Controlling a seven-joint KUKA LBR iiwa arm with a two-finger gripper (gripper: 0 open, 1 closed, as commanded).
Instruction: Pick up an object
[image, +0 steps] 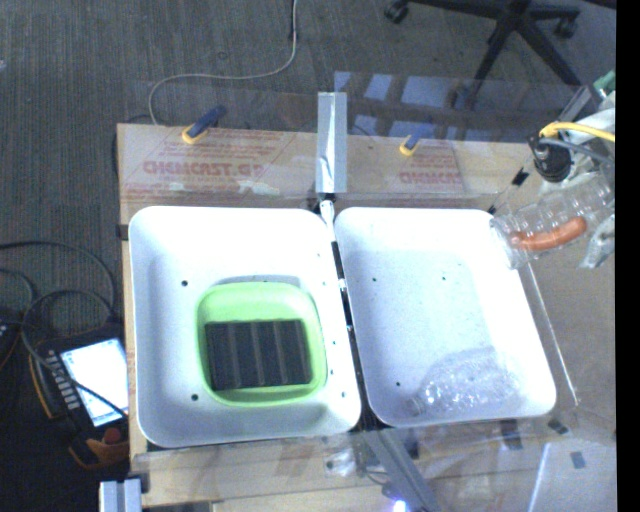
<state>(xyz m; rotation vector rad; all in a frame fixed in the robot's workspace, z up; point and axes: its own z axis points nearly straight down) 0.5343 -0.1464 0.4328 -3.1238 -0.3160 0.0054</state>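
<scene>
green dish (262, 342) with a dark ribbed centre lies in the left bin (160, 250), toward its near side. a clear crumpled plastic piece (462, 385) sits at the near corner of the right bin (450, 260). farther back at the right edge, the arm (560, 225) shows blurred; i cannot tell the gripper's state
</scene>
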